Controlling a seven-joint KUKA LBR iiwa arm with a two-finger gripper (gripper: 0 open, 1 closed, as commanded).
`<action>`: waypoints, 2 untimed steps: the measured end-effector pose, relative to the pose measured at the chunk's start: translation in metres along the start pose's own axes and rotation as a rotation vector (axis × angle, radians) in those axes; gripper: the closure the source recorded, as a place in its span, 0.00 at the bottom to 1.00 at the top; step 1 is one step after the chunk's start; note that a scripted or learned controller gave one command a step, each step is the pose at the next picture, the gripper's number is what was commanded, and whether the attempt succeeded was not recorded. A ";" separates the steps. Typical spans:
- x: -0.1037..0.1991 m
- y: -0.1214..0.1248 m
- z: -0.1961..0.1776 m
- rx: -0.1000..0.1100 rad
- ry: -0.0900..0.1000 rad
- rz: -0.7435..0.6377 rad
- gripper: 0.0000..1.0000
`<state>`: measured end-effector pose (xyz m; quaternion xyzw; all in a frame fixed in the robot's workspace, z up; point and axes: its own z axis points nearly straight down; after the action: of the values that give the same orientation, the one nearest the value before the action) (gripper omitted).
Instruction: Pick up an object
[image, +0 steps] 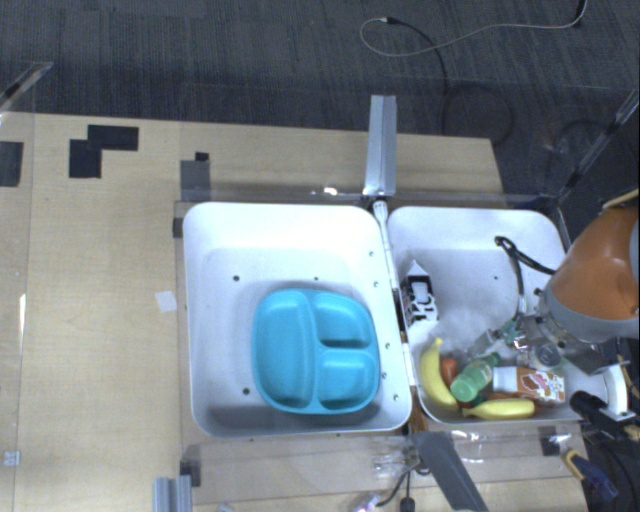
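My end effector (520, 340) hangs low over the right bin (470, 235), at the heap of things crowded into its near corner: a green bottle (472, 380), two bananas (432, 372) and a printed packet (540, 382). I cannot tell what it is doing at the tip; the wrist hides it. The heap lies close to the near wall and the divider, so room there is tight. The far half of this bin is open. The left bin (220, 250) carries a blue divided tray (315, 350), well apart.
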<state>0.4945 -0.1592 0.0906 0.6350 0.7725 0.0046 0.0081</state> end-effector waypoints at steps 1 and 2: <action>0.001 0.003 -0.012 -0.006 0.000 -0.003 1.00; 0.080 0.013 -0.169 0.012 0.001 0.567 1.00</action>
<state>0.4887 -0.0779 0.2598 0.8257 0.5641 0.0024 0.0023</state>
